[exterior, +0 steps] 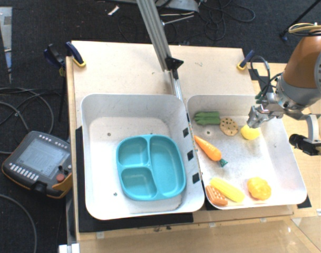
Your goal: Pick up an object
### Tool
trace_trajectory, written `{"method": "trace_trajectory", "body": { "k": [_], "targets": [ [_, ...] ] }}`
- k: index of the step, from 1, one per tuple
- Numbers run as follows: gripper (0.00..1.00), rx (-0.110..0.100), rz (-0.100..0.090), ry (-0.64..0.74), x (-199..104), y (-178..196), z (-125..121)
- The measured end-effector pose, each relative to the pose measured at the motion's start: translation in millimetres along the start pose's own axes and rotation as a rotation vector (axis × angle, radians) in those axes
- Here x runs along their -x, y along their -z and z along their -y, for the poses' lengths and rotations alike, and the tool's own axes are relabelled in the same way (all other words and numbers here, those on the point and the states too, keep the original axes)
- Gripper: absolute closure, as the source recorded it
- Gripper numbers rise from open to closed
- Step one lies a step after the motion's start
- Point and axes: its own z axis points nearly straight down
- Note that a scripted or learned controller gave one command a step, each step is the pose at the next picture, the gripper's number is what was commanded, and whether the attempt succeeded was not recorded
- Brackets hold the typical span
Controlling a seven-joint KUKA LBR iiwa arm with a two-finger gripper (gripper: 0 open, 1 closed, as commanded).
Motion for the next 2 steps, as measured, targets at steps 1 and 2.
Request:
{"method": "trace_trajectory", "body": {
  "k": [1, 2],
  "targets": [
    [1.0, 0.001, 0.0, 0.001, -6.0, 56.2, 6.2],
    [1.0, -0.002, -0.001, 0.001, -6.2, 65.9, 5.2]
  ]
}}
